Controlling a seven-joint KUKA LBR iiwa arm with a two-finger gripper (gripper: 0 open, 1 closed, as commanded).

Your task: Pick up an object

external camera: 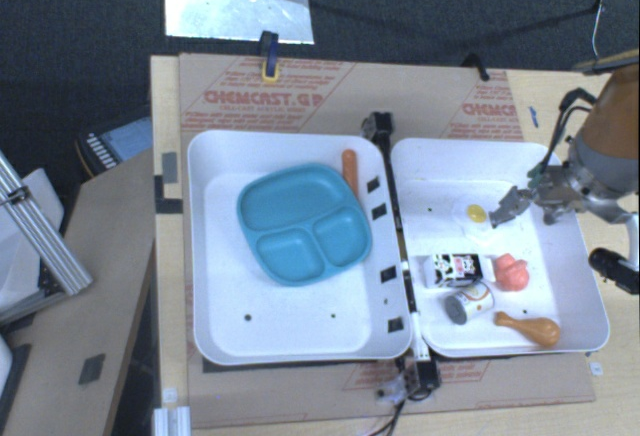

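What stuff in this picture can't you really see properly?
- Gripper: small and dark over the right bin; open or shut is unclear.
- Arm: cut off by the camera view's right edge.
- Carton: print too small to read.
- Yellow thing: too small to name.
- Hot dog: its lower end is hidden behind the blue tray.
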